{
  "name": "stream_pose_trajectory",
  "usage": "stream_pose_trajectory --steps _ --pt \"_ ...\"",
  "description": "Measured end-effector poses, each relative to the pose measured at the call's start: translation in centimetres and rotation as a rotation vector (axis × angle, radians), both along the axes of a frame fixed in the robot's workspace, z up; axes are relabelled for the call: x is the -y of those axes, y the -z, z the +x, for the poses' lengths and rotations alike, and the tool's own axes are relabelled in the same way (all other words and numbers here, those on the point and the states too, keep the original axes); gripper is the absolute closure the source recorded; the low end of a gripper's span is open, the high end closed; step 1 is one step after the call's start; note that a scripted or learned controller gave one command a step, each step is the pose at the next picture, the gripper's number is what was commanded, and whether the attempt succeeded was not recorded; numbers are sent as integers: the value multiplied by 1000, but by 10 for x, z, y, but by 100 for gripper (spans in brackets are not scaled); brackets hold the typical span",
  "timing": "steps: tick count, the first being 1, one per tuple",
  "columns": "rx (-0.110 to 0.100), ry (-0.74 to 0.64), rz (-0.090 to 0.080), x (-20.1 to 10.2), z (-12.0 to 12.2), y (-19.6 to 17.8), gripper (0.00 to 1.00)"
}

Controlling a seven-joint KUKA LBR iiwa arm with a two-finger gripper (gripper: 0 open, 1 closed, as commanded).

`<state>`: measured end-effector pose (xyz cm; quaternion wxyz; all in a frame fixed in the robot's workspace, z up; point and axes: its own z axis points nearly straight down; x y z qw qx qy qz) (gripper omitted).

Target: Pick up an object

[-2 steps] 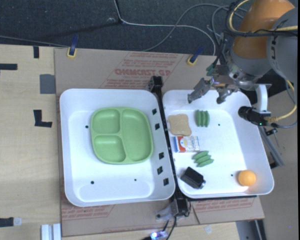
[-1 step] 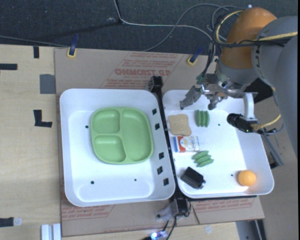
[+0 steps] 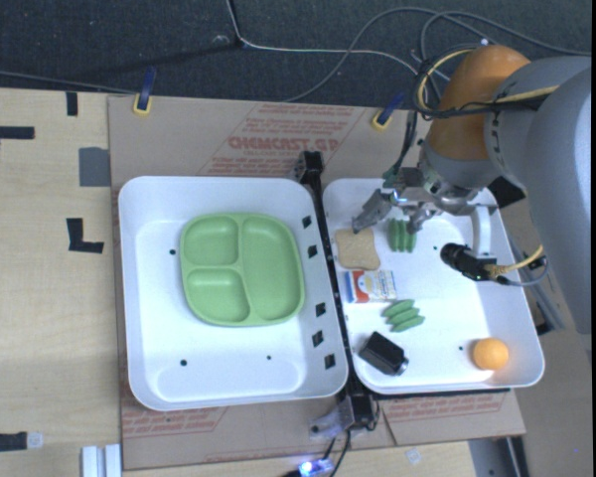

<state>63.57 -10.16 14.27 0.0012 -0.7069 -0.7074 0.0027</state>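
Right bin (image 3: 507,316), shallow, white, holding:
- Green pea pod (image 3: 403,235), ribbed and glossy, standing on end at the bin's far side, directly under the gripper (image 3: 402,207). The jaws are spread apart, one finger angled out to the left toward the toast, the other beside the pod's top; the pod is not pinched between them.
- Slice of toast (image 3: 358,250), tan, flat, near the bin's left wall.
- Small flat packet (image 3: 369,286), white with red and blue print, just below the toast.
- Second green pea pod (image 3: 404,314), lying on its side near the bin's middle.
- Black block (image 3: 383,353), small and boxy, at the near edge.
- Orange ball (image 3: 490,354), in the near right corner.

Left bin (image 3: 144,266), shallow, white, holding:
- Light green divided plate (image 3: 243,269), three compartments, roughly central.

Both bins rest on a cardboard sheet (image 3: 268,137) over the tabletop (image 3: 40,296).
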Motion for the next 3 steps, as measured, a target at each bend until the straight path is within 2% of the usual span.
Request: stream_pose_trajectory --steps 1,2,3 --pt "6 -1 -1 0 1 50 0" --pt "11 -1 -2 0 2 36 100" --pt "6 0 3 1 -2 -7 100"
